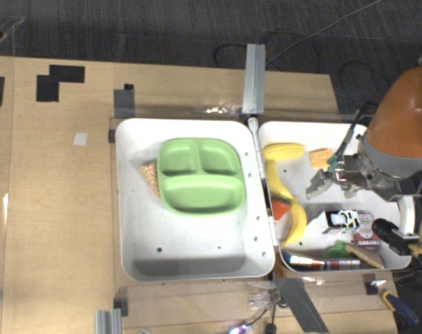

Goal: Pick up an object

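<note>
Gripper [321,181] mid-right of frame, over right bin [315,132], fingers apart, holding nothing. Banana [286,186] just left of it, marker [322,262] at lower right, green tray [200,174] in left bin [138,214]. Pick not done; descent, grasp, lift left.

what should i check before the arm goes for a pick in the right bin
1. Claw over the right bin: ok.
2. Nothing between the claw's fingers: ok.
3. Target chosen: cannot tell; the banana lies to the claw's left.
4. Bare floor under the claw: ok.
5. Clutter along the near wall, markers and a small box: not ok for a clean grasp.
6. Green tray in the left bin, away from the arm: ok.
</note>
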Controlling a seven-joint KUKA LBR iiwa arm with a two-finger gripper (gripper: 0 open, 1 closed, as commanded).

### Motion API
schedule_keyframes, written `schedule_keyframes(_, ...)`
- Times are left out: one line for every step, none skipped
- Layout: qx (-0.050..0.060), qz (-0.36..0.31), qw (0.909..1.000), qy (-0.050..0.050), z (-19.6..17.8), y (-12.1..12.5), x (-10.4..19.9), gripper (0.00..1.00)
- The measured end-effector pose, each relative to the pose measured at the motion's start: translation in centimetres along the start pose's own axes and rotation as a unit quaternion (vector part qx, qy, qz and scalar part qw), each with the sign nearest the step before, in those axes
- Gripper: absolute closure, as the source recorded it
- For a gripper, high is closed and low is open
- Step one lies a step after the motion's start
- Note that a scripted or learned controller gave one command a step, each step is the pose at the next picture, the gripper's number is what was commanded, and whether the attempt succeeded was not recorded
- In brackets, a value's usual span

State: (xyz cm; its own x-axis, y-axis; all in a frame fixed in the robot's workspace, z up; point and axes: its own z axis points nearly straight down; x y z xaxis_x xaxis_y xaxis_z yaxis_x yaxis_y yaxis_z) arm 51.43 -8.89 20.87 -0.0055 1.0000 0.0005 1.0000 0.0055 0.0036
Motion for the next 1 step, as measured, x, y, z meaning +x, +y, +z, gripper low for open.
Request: schedule_keyframes(-0.007, -0.088, 0.9961, -0.002, 11.68, 0.5, -1.36, 0.0)
